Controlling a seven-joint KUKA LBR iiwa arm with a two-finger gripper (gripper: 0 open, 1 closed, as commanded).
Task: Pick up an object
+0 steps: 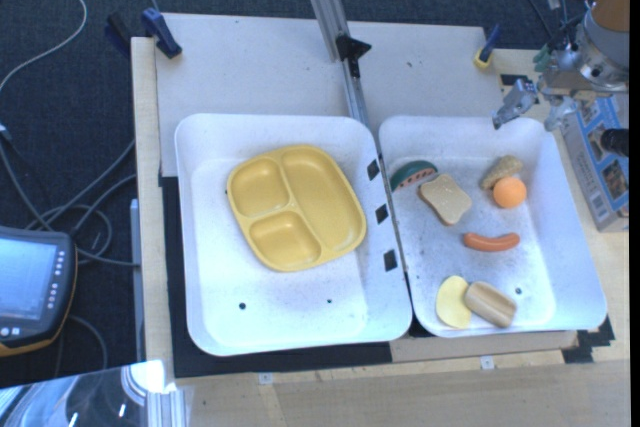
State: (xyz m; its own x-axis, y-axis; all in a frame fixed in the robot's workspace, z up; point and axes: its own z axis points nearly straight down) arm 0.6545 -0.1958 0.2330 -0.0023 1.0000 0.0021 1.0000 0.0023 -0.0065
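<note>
1. While the claw hangs at the far right corner of the right bin, you see its fingers spread apart with nothing between them.
2. You find the nearest pickable things just inward and toward the camera from the claw: an orange ball touching a tan lumpy piece, both close beneath the bin's far right wall.
3. You can read the sausage as lying with its long axis across the bin, left to right, slightly nearer the camera than the ball; a grip across its narrow width would likely suit it best.
4. You see the bread slice lying flat beside a green-rimmed melon wedge, both toward the bin's left wall, farther from the claw.
5. You find a tan cylinder resting partly on a pale yellow disc at the bin's near edge, well apart from the claw.
6. You note that the toys look smooth and moulded; the ball is round and may roll under a poor pinch.
7. You see the left bin holding a yellow divided tray, glossy, with three compartments.
</note>
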